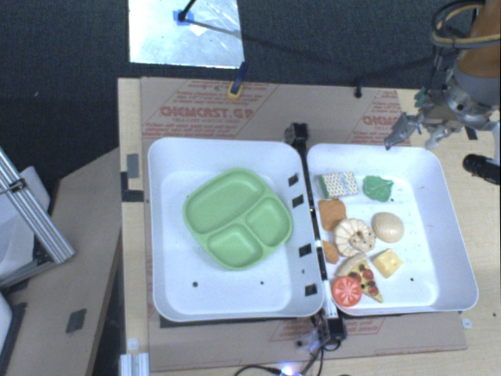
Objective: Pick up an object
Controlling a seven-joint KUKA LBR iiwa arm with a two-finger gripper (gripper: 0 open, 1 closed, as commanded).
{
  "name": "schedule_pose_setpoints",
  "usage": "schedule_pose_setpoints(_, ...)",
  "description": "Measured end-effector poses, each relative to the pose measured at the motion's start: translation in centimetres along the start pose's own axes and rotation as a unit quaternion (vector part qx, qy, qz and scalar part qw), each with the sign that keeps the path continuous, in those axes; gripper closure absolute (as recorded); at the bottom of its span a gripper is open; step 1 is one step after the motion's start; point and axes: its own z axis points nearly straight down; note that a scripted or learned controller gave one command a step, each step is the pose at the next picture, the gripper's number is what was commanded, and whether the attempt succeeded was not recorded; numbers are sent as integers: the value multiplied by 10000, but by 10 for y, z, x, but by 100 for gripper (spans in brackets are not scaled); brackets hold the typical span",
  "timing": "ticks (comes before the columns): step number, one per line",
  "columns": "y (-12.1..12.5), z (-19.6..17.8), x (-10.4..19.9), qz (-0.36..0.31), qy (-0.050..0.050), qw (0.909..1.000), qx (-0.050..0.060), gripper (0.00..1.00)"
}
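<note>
The right bin (pixel 438 210) holds several toy foods: a green leafy piece (pixel 378 187), a speckled white-green block (pixel 340 184), an orange slab (pixel 332 212), a round bun-like piece (pixel 355 236), a beige egg (pixel 387 227), a yellow cheese cube (pixel 387 263), a pizza slice (pixel 365 276) and a red tomato (pixel 347 291). My gripper (pixel 416 131) hangs above the bin's far right corner, away from all the foods. Its fingers (pixel 398 130) are spread open with nothing between them.
The left bin (pixel 168 210) bears a green three-compartment plate (pixel 237 218). A black divider with clips (pixel 307 210) runs between the bins. Cardboard (pixel 258 108) lies under both bins, and a shiny foil sheet (pixel 185 23) sits beyond the bench.
</note>
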Motion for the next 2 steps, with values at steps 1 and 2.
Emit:
schedule_pose_setpoints(1, 2, -9, 1, -13, -11, 10000, -61, 0)
schedule_pose_setpoints(2, 9, 33, 3, -30, -13, 10000, -59, 0)
